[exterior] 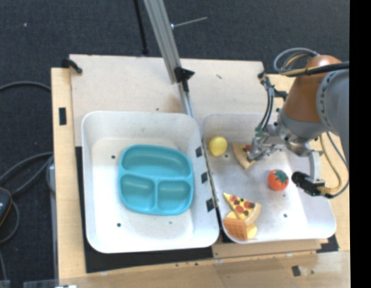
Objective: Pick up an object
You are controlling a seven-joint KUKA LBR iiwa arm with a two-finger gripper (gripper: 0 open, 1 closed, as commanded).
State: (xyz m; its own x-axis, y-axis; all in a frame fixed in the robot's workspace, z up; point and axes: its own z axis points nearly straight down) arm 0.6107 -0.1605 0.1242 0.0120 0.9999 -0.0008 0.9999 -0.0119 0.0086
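Note:
In the right bin point(305, 218) lie a yellow lemon point(218, 146), a tan wedge-shaped piece point(241, 156), a red tomato point(278, 179) and a pizza slice point(241, 211) near the front rim. My gripper point(255, 150) reaches down from the right and sits right at the tan wedge's right edge, touching or nearly touching it. The lemon is just left of the wedge. The tomato lies a little to the right of and nearer than the gripper.
The left bin point(101, 221) holds a blue divided tray point(155, 179). A slanted metal pole point(167, 41) rises behind the bins. The grey arm with its orange band point(305, 98) and cables crosses the right bin's far right side.

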